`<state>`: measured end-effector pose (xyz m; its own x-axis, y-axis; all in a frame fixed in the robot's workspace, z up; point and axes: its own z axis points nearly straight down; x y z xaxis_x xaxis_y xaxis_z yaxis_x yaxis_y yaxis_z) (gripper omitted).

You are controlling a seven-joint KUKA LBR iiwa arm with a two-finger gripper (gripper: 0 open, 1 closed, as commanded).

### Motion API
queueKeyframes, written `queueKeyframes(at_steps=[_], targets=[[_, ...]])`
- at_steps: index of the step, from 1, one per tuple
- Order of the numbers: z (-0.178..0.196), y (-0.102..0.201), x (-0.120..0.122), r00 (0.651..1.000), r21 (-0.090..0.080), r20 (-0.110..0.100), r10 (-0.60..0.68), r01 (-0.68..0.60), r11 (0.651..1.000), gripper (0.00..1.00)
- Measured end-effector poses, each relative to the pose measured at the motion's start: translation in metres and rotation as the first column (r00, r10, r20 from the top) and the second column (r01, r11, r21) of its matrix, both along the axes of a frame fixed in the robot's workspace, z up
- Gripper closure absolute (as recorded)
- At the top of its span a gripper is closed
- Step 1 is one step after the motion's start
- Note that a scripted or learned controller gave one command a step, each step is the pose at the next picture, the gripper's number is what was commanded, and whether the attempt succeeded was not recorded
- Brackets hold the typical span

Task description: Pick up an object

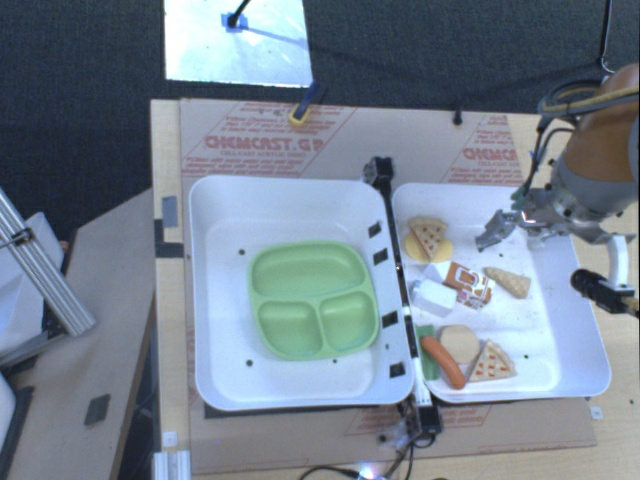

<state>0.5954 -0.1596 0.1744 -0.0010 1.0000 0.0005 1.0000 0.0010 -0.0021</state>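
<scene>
Gripper (497,230) hovers over right bin (575,298), upper part; finger spread — cannot tell. Your nearest pick: bread wedge (507,282), just below gripper toward camera, long axis running left-right.

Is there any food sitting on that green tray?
No, the green tray in the left bin has bare compartments; the food pieces lie in the right bin.

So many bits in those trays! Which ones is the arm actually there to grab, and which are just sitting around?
Things it could pick up, all in the right bin:
- pizza slice
- bread wedge
- small orange carton
- white block
- hot dog
- second pizza slice
The gripper hangs above them.

Just lying about:
- green divided plate in the left bin
</scene>
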Motion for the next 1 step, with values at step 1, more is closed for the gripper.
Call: queueKeyframes(at_steps=[1], targets=[[-0.0537, 0.0058, 0.0087, 1.000, 0.000, 0.000, 0.004, -0.004, 1.000, 0.00]])
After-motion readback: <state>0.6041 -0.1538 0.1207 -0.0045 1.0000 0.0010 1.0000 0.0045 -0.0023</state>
